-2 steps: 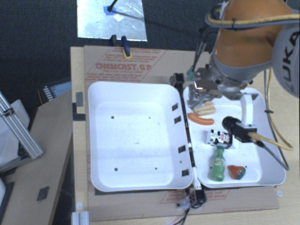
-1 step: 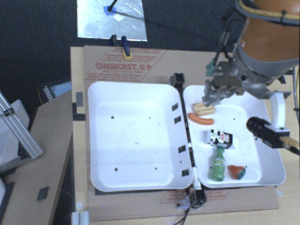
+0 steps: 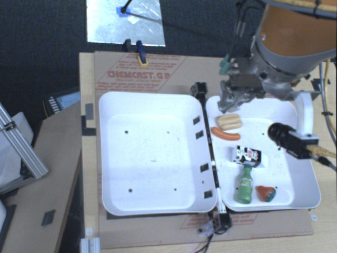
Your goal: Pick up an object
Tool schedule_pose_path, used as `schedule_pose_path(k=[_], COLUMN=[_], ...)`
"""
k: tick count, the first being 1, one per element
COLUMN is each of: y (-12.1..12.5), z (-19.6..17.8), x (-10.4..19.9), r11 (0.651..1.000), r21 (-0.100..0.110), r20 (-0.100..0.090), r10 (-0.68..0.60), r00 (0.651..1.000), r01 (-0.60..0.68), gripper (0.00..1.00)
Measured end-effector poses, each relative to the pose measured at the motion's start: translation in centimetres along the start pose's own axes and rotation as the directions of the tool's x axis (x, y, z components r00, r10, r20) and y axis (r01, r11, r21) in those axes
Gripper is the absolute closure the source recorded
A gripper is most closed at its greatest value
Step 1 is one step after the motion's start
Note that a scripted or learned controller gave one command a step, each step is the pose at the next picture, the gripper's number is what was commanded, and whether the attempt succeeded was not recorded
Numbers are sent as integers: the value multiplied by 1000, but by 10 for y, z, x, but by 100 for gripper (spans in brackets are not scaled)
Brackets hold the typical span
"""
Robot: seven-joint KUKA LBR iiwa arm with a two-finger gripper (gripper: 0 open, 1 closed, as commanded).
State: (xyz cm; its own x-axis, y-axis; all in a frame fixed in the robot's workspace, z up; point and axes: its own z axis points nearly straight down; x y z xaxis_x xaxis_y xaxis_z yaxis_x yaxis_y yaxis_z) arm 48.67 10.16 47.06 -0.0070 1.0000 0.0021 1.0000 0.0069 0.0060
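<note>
The right bin (image 3: 308, 191) holds a tan bread roll (image 3: 229, 122), a red-orange hot dog sausage (image 3: 226, 135), a small black-and-white package (image 3: 248, 155), a green bottle (image 3: 245, 184) lying with its cap toward the package, and a red strawberry (image 3: 266, 193). My gripper (image 3: 228, 103) hangs over the bin's far left corner, just above and behind the bread roll. Nothing shows between its fingertips.
The left bin (image 3: 152, 152) lies beside the right one, with a black hinge strip (image 3: 208, 152) between them. A black cylinder on a white bracket (image 3: 287, 136) juts over the right bin. Metal rails (image 3: 21, 152) stand at the far left.
</note>
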Motion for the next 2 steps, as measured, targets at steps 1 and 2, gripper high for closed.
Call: schedule_pose_path(k=[1, 2], y=[0, 24], z=[-33, -66], x=[27, 75], r11=[1000, 1000], r21=[1, 0], r20=[0, -1], r10=[0, -1], r00=[1000, 1000], r01=[0, 1], gripper=[100, 100])
